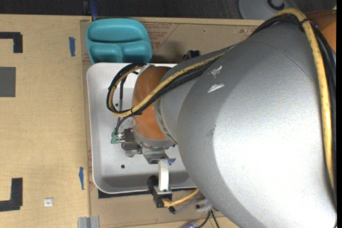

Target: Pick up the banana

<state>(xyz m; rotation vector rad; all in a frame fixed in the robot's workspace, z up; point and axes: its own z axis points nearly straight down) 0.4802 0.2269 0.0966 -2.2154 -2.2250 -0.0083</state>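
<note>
Cardboard bench (43, 131), white bin (99, 115) mostly under grey arm (256, 125); end effector state impossible to tell.

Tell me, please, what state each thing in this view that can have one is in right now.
Arm: reaching in from the right, low over the white bin, covering most of it.
White bin: flat on the bench, its left part uncovered.
Teal tray: upright, beyond the bin's far edge.
Yellow cable: looped beside the orange band.
Banana: hidden, cannot tell.
</note>
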